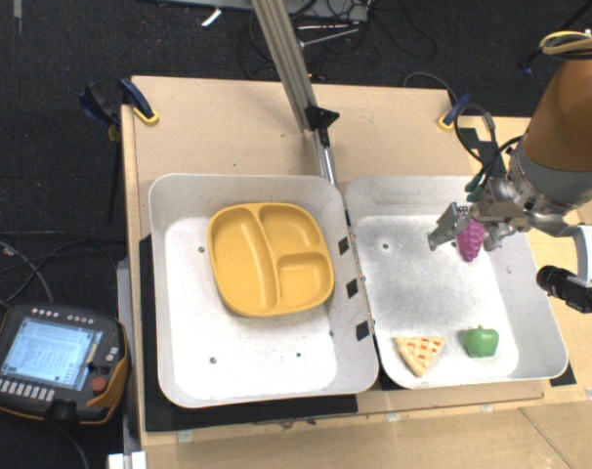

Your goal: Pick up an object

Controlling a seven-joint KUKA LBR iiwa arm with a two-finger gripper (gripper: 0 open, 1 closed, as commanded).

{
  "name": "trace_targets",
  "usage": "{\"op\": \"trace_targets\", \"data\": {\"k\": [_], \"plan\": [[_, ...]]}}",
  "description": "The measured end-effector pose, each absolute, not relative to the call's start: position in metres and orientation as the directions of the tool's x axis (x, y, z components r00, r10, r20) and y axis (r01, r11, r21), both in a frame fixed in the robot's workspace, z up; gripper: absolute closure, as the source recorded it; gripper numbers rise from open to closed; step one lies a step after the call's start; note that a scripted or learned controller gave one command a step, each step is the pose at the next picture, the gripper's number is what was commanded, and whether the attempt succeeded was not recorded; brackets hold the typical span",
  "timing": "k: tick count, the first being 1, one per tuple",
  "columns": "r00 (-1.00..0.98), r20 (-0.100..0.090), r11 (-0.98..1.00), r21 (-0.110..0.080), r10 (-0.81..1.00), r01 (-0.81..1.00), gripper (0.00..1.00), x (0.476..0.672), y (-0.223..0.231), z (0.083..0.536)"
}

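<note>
A grey robot arm (pixel 560 125) with an orange upper section reaches in from three o'clock over the right-hand white bin (pixel 423 291), its hand (pixel 469 233) clenched on a bunch of purple toy grapes (pixel 471 241) that hangs between the fingers, raised above the bin's floor toward its one o'clock corner. Two more toys lie on that bin's floor near the six o'clock rim: a slice of toy pizza (pixel 418 353) at about seven o'clock and, just beside it toward five o'clock, a green toy pepper (pixel 482 342). In the left-hand white bin (pixel 179 291), a yellow divided plate (pixel 271 258) sits toward twelve o'clock of centre. Both bins rest side by side on the tan bench (pixel 228 125). A teach pendant (pixel 52 358) with a lit screen lies on the dark floor at eight o'clock.
</note>
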State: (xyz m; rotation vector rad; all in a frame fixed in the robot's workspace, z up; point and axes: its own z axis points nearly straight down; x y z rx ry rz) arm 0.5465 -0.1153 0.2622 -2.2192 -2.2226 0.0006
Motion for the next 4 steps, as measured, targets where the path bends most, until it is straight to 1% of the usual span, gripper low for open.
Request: {"op": "trace_targets", "data": {"k": [1, 2, 3, 4], "plan": [[-0.001, 0.000, 0.001, 0.000, 1.000, 1.000, 0.00, 0.547, -0.115, 0.262], [0.002, 0.000, -0.002, -0.006, 1.000, 1.000, 0.00, 0.543, -0.124, 0.203], [0.000, 0.001, 0.000, -0.006, 1.000, 1.000, 0.00, 0.543, -0.115, 0.156], [0.001, 0.001, -0.001, -0.005, 1.000, 1.000, 0.00, 0.543, -0.118, 0.112]]}}
